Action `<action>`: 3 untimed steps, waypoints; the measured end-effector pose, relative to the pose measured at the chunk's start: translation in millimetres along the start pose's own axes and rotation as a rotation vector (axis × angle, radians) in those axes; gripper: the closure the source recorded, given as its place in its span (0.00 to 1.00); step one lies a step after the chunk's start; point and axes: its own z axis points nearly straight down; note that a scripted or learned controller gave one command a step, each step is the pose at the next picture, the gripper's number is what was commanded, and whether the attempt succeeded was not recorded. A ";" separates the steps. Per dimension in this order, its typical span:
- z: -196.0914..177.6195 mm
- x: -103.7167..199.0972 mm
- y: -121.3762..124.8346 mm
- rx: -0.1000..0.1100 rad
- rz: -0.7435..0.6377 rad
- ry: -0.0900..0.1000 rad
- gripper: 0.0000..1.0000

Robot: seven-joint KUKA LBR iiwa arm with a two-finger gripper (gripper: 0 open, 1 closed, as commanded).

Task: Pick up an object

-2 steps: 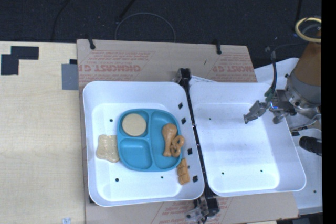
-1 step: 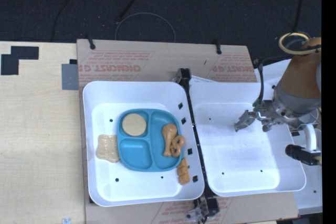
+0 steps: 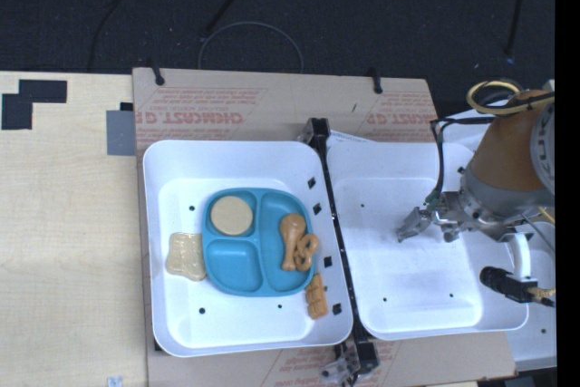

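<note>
The two-finger gripper [image 3: 426, 225] hangs over the right white bin [image 3: 417, 304], fingers spread, holding nothing. Candidate objects lie in the left white bin [image 3: 172, 168]: a blue three-compartment plastic tray [image 3: 237, 272] carrying a round tan disc [image 3: 231, 215] and a brown pretzel-like toy [image 3: 297, 242]. Judged light, rigid; take the pretzel-like toy across its narrow stem. Small tan pieces beside the tray are indistinct.

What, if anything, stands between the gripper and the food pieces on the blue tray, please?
The raised rims where the two bins meet lie between the gripper, over the right bin, and the blue tray in the left bin.
</note>
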 end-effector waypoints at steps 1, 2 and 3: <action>23.6 1.0 -0.3 -0.002 0.000 0.000 0.00; 11.7 0.0 0.2 -0.004 0.004 -0.001 1.00; -35.3 -3.2 -0.2 -0.007 0.003 -0.002 1.00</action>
